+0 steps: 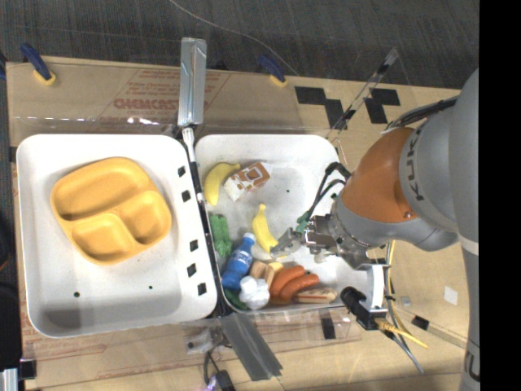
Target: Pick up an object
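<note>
- Hovering low over the right bin, the gripper sits at the end of the grey arm that reaches in from the right.
- Whether the jaws are spread or pressed together, I cannot tell; nothing shows between them.
- Nearest thing is the small banana, just to the left of the jaws, its long axis running from far to near with a slight lean.
- Just nearer than the jaws lie the sausages, long axis roughly left to right.
- Further left and near stands the blue bottle; the other banana and a small carton lie farther off.
- My judgement: a short shift leftward would put the jaws astride the small banana, closing across its narrow width.
- Resting in the left bin, the yellow tray is well apart.
</note>
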You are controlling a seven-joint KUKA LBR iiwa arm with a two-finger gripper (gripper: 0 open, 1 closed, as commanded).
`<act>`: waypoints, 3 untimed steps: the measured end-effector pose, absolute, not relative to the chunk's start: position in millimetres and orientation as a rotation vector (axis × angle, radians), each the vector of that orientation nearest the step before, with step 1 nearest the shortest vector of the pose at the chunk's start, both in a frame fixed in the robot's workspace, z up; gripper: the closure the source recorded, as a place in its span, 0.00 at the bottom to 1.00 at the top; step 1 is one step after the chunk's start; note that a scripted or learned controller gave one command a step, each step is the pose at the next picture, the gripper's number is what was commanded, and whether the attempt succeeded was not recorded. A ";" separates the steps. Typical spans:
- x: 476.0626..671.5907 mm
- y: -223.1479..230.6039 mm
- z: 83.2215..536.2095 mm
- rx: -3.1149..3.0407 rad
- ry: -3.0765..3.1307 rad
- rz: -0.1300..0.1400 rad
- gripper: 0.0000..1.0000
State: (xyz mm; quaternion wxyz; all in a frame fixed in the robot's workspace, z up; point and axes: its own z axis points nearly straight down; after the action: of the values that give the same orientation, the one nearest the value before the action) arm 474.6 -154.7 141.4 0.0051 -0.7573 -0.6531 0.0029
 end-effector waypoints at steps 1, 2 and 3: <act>500.2 -98.0 91.0 -2.404 -2.018 0.003 0.00; 500.0 -98.1 90.8 -2.405 -2.018 0.003 0.00; 499.8 -98.1 100.0 -2.400 -2.020 0.006 1.00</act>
State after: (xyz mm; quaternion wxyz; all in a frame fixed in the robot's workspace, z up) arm 499.8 -98.1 100.0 0.0027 -0.7651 -0.6439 0.0020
